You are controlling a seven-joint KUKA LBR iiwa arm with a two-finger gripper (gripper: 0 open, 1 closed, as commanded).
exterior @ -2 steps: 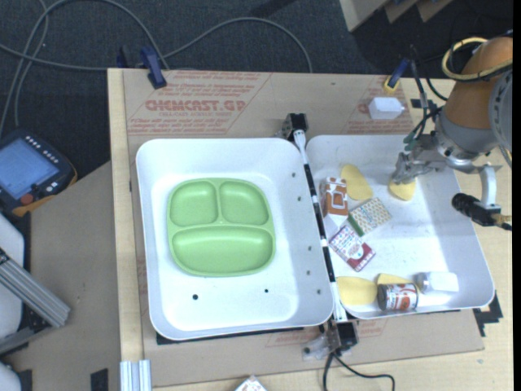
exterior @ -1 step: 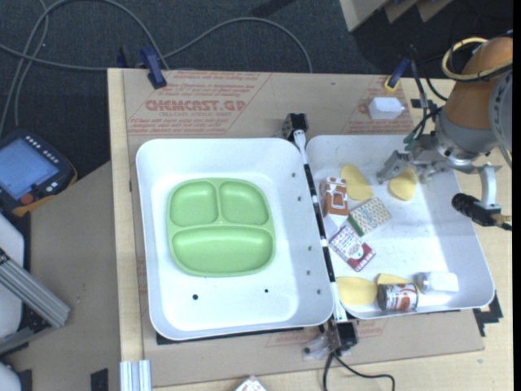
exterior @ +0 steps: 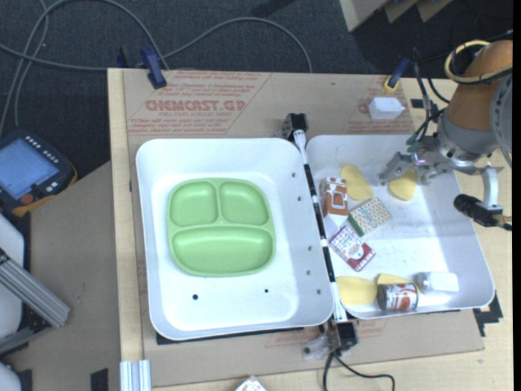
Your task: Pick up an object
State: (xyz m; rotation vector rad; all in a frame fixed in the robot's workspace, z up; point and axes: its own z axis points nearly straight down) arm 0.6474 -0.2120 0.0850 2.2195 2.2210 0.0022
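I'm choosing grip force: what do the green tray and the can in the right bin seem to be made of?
Green tray: probably moulded plastic, matte to satin; uniform colour, rounded compartment edges, soft sheen. Can: likely metal with a printed red-and-white label, glossy; its end looks silvery, though it's too small to be sure.

At the middle left of the frame you have a shallow white bin (exterior: 151, 218) with a green three-compartment plate (exterior: 220, 226) lying flat inside it. The bin rests on a tan board (exterior: 195, 104) printed with red lettering. You can see a blue clamp (exterior: 152, 65) on the board's upper left edge and a small white block (exterior: 386, 107) near its upper right. Grey cables (exterior: 244, 31) loop over the dark floor above, and a handheld unit with a blue screen (exterior: 28, 169) sits at the far left.
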